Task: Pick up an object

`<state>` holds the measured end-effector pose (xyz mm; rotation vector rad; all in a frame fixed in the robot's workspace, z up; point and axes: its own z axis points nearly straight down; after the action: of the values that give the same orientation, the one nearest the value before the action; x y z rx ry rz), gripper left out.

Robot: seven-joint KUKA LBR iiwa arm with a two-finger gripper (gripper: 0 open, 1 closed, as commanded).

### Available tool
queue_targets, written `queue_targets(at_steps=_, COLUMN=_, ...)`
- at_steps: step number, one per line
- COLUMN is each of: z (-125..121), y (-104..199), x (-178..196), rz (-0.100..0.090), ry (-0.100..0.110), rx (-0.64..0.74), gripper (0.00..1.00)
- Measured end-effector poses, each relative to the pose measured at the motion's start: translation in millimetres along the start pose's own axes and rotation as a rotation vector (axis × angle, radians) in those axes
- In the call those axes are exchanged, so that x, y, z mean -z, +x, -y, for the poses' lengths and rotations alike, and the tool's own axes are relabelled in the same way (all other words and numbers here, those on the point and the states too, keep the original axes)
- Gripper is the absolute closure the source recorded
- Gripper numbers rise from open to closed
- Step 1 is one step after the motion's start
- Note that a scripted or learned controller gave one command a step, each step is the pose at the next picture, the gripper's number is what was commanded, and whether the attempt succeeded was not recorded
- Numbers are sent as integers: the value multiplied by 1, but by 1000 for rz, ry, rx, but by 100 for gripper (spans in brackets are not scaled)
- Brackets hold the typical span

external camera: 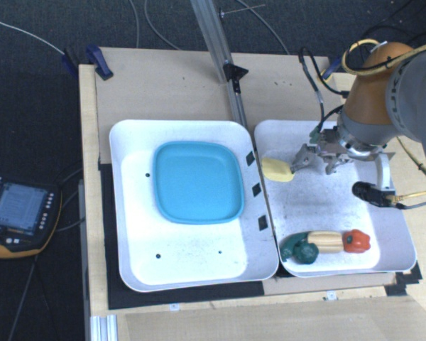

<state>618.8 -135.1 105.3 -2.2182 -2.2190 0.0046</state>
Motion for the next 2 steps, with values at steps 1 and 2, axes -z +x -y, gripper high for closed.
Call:
queue_targets(at_steps=1, z=-2, y=0, x=14, rz=1, ry=-7, rx=0, gripper=100)
queue_targets(at_steps=2, z=6, y=5, x=69, rz=1, ry=-10, rx=0, gripper=100)
